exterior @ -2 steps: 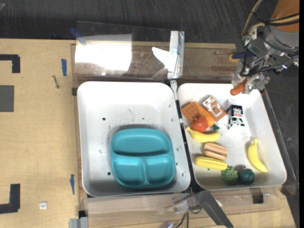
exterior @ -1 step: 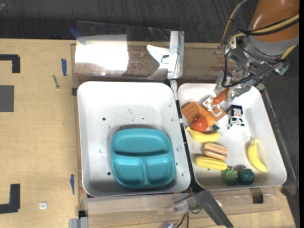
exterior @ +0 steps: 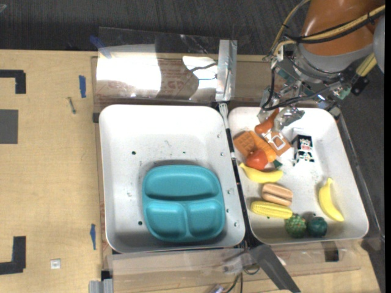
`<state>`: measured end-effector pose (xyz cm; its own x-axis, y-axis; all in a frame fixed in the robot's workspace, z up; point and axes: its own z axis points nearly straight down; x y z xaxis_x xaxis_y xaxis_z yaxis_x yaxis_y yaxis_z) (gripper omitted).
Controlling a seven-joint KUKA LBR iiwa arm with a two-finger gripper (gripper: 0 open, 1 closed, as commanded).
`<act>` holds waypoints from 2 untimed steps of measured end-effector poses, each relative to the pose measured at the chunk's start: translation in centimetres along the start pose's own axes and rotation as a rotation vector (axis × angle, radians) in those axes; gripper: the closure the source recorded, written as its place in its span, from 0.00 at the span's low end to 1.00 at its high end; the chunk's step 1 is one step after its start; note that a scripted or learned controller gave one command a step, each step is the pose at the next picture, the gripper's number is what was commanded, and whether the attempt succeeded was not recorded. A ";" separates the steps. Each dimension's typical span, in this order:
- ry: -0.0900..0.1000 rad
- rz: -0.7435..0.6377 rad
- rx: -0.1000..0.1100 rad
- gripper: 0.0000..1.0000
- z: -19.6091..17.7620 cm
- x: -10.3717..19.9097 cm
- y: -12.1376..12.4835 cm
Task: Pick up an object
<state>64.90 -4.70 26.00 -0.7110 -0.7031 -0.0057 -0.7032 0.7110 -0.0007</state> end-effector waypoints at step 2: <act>-0.002 -0.065 0.002 1.00 3.3 -2.8 0.1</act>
<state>66.80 -2.66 22.76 -0.6637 -0.7480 -0.0080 -0.7480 0.6637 -0.0033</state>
